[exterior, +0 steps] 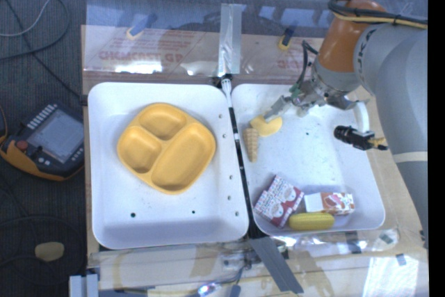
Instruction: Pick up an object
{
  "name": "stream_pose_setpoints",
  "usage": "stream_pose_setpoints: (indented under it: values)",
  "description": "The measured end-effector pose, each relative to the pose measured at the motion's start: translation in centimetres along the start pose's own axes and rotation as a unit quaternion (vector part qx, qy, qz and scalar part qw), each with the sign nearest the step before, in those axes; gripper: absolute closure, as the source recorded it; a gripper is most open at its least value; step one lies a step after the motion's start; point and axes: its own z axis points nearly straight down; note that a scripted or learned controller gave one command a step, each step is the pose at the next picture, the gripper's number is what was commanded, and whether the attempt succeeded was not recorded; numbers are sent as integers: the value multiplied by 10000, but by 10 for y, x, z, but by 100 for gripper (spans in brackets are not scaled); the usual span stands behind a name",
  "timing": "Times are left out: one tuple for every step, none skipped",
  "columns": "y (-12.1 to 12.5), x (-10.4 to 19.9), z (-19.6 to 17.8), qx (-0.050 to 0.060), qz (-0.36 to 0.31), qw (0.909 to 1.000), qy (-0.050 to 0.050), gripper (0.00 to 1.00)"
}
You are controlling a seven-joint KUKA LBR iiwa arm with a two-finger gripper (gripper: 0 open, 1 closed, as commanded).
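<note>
Left bin [104, 219], centre-left of frame: yellow divided plate [167, 146] in it.

Right bin [361, 170]: gripper [272, 110] low at its upper-left corner, beside the divider wall. Fingers look narrow, tips at the yellow head of the ice-cream cone toy [256, 132]; grip unconfirmed.

Risk: cone lies against the divider; a finger could strike the wall or nudge the toy away.

Open floor mid-bin. Cartons [279, 200], banana [311, 220] crowd lower edge.

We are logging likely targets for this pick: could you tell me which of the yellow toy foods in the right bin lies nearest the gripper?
The ice cream cone, close to the gripper by the bin's upper left. The yellow banana lies far off at the bottom edge.
</note>
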Motion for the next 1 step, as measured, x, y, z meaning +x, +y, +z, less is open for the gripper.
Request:
stream_pose_setpoints:
  values:
    - [-4, 50, 1, -18, -160, 9999, -63, 0]
